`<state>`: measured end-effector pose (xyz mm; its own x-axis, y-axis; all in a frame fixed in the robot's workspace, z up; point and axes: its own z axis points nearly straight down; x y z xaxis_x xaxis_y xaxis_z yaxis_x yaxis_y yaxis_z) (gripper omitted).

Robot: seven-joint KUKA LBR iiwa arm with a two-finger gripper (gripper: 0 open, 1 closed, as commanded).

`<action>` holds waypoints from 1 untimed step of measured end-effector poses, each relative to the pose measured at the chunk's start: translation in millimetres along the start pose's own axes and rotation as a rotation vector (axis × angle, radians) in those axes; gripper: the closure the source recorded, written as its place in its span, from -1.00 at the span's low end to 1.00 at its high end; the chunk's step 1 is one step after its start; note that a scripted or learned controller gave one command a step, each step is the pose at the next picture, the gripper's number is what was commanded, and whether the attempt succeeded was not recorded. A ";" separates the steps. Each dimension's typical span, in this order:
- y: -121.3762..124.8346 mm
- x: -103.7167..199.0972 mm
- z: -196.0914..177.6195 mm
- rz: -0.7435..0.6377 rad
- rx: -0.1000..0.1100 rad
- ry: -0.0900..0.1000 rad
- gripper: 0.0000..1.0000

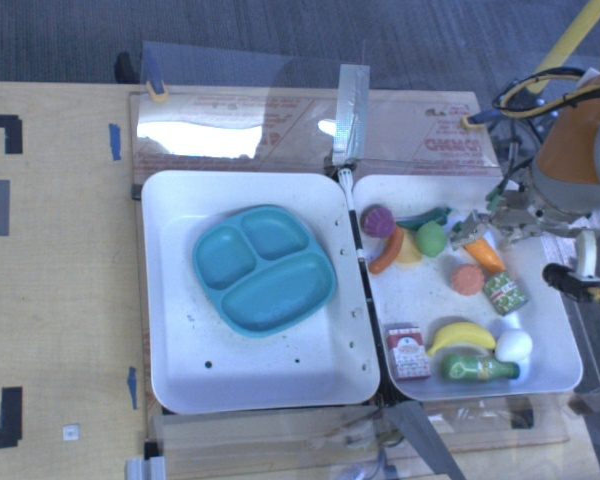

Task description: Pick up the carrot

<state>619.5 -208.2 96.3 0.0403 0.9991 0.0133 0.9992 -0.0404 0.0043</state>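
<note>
- one carrot lies in the right bin, just under the gripper.
- grip width: cannot tell.
- step, likely: closing in; next needs a firm pinch, then lift.

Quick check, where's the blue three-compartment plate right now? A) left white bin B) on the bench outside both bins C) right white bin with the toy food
A: the blue three-compartment plastic plate lies flat in the left shallow white bin, apart from the toy food in the right shallow white bin.
</note>
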 end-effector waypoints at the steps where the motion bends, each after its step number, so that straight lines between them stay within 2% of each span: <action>1: -32.4 19.1 -41.2 -0.058 0.002 -0.013 -1.00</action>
<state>587.7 -188.4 137.6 -0.0179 0.9998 0.0003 0.9998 0.0179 0.0025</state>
